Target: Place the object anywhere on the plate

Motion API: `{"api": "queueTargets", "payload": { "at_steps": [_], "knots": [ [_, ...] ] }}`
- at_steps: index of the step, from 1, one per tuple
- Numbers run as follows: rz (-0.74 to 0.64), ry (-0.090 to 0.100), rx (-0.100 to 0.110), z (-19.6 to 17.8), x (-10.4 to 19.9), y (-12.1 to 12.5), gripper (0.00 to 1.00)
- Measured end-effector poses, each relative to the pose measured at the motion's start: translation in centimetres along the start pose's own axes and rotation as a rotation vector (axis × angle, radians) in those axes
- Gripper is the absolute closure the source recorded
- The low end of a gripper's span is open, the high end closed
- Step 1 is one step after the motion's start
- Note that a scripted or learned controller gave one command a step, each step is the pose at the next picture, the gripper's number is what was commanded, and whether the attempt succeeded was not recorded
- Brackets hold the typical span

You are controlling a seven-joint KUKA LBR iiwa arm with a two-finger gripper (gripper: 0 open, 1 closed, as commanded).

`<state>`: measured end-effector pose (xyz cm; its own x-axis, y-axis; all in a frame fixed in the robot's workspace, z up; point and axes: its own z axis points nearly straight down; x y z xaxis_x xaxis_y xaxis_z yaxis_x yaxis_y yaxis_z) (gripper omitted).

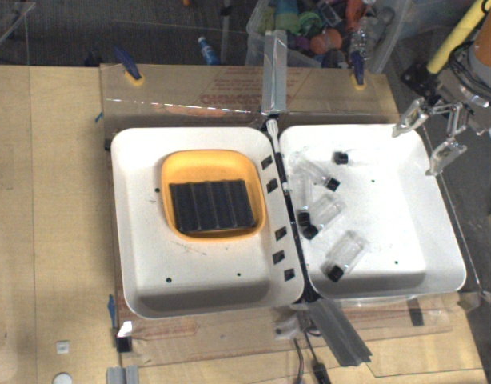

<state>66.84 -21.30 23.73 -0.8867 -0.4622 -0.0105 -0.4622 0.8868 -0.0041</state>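
The single camera was fixed above the bench [45,214] and looked down at a slant on both white bins, the left bin [137,214] and the right bin [405,214]. It stood far enough to include cluttered floor behind.

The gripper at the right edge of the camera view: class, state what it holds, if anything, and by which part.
Nothing. The gripper hangs open over the right bin's far corner, with no bottle between its fingers.
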Motion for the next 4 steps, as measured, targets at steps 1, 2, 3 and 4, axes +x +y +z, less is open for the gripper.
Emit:
{"api": "queueTargets", "payload": {
  "at_steps": [1,2,3,4],
  "knots": [
    [-0.350,0.004,-0.007,2.5,-0.2,0.4,0.00],
    [-0.718,0.001,-0.010,3.5,0.5,-0.6,0.00],
    [-0.703,-0.008,-0.010,2.4,0.5,-0.8,1.00],
    [-0.687,0.000,-0.006,-6.3,0.5,-0.9,1.00]
  ]
}}
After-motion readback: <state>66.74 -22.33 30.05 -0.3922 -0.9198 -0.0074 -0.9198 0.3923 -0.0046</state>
